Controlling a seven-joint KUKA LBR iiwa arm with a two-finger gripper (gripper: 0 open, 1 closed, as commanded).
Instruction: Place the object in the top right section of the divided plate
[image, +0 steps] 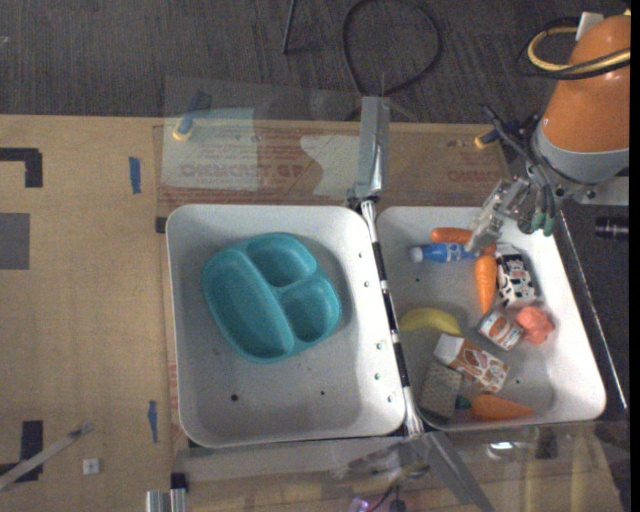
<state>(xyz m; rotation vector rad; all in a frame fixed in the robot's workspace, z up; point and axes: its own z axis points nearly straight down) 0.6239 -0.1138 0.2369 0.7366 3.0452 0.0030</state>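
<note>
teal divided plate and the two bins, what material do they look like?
Divided plate: likely moulded plastic, matte teal, with soft rounded section walls. Left bin and right bin: probably thin white plastic or coated sheet; smooth, faint sheen, rounded corners. Hard to tell which.

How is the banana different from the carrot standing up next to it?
The banana is yellow; the carrot is orange. The banana is curved and lies sideways across the right bin, while the carrot is straight and points up and down in the view. The banana sits near the bin's left wall; the carrot lies nearer the middle, close under the gripper. Both are toy foods in the same bin, not on the plate.
</note>
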